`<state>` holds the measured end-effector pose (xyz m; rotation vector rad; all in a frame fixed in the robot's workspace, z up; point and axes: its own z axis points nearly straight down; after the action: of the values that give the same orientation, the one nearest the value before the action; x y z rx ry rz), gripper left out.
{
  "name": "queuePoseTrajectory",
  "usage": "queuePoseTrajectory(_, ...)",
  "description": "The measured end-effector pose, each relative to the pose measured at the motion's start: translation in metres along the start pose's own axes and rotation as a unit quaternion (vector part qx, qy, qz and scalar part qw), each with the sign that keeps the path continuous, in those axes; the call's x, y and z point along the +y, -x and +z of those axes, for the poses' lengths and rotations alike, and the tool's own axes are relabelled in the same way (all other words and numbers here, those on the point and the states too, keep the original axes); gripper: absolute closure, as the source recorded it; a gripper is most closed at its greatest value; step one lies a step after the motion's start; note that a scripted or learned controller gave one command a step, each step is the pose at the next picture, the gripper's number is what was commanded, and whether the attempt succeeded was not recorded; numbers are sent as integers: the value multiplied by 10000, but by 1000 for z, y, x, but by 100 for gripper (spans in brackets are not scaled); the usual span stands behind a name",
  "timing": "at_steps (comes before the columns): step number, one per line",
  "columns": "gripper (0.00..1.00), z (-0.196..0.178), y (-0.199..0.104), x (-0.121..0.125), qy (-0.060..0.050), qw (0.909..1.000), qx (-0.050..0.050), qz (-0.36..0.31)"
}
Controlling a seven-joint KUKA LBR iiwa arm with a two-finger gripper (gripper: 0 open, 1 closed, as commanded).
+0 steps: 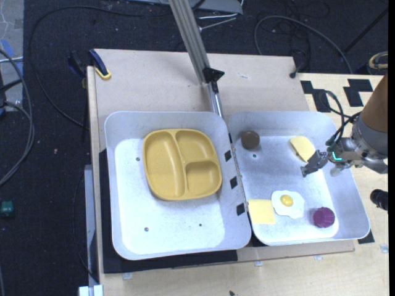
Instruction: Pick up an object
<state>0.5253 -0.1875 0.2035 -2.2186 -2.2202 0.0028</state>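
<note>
Dark floor with loose cables around a pale wooden desk (154, 79); two shallow white bins side by side on it. Landmark: fried egg toy (288, 203), lying flat in right bin (345, 190), near its front edge.

Just left of egg, touching or nearly so: flat yellow cheese square (261, 211). Just right of egg, slightly nearer front: purple round piece (323, 216), apart from egg. Behind egg, toward back right: pale yellow wedge (302, 147). Behind egg, toward back left: brown round piece (250, 140), near the bins' shared edge.

Pincer (315, 164) behind and right of egg, just beside front edge of yellow wedge, above bin floor. Dark fingertips pointing left; whether spread or closed cannot be told at this size. Nothing seen between fingers. Teal light on wrist body right of fingertips.

Well left of egg: left bin (123, 227), holding yellow three-compartment plate (182, 164), upright, toward bin's back.

Far behind egg: slanted metal pole (191, 36) rising from desk's rear centre. Blue-and-yellow clamp (99, 63) at desk's back left corner.
</note>
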Motion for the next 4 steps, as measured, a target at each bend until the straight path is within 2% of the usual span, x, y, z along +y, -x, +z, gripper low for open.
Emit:
queuePoseTrajectory(1,0,-1,0,1,15,10000,-4,-3)
queuePoseTrajectory(2,0,49,9,-4,-1,10000,-1,12)
queuePoseTrajectory(3,0,107,3,4,0,10000,2,2)
queuePoseTrajectory(4,0,109,4,5,30,10000,-10,11)
